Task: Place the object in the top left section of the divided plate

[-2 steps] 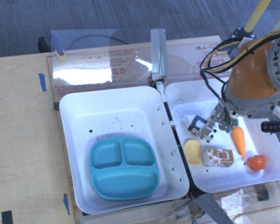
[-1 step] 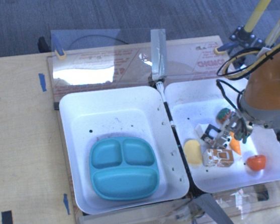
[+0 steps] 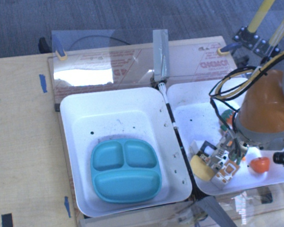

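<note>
A teal divided plate (image 3: pixel 124 170) lies in the left white bin (image 3: pixel 75 111), with two small sections at the top and one wide section below. All three sections look bare. My gripper (image 3: pixel 217 162) hangs low in the right bin (image 3: pixel 193 114), under the orange wrist band. A yellow rounded object (image 3: pixel 199 170) lies right beside the gripper's left side, partly covered by it; whether they touch is unclear. A red tomato-like object (image 3: pixel 260 165) rests just right of the gripper.
Something small, green and orange (image 3: pixel 228 118) peeks out behind the cables near the arm in the right bin. A raised divider (image 3: pixel 175 132) separates the two bins. A clear plastic sheet (image 3: pixel 100 69) lies behind the bins.
</note>
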Robot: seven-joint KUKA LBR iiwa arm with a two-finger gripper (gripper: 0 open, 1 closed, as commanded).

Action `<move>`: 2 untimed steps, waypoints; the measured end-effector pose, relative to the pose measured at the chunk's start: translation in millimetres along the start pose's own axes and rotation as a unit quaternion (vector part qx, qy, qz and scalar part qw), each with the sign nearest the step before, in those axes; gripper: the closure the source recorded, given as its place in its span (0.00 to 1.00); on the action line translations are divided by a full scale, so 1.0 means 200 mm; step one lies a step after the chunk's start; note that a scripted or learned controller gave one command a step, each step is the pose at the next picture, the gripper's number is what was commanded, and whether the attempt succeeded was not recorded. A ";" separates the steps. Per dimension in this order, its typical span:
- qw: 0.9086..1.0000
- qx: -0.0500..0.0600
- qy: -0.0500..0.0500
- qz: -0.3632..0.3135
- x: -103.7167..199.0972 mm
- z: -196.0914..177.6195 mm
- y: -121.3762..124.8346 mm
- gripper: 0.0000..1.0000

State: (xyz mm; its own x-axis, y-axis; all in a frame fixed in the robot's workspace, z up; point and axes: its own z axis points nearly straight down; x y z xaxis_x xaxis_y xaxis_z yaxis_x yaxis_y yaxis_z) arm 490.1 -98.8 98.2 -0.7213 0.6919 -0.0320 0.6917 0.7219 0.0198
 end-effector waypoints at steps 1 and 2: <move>0.988 -0.003 0.001 -0.156 -0.02 0.00 -0.01 1.00; 0.963 -0.003 0.001 -0.271 -0.03 0.00 -0.02 1.00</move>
State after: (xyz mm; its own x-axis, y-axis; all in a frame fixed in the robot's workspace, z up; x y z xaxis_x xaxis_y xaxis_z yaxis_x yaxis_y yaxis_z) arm 491.2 -106.7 97.5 -0.9762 0.2136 -0.0380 0.2135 0.9769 0.0064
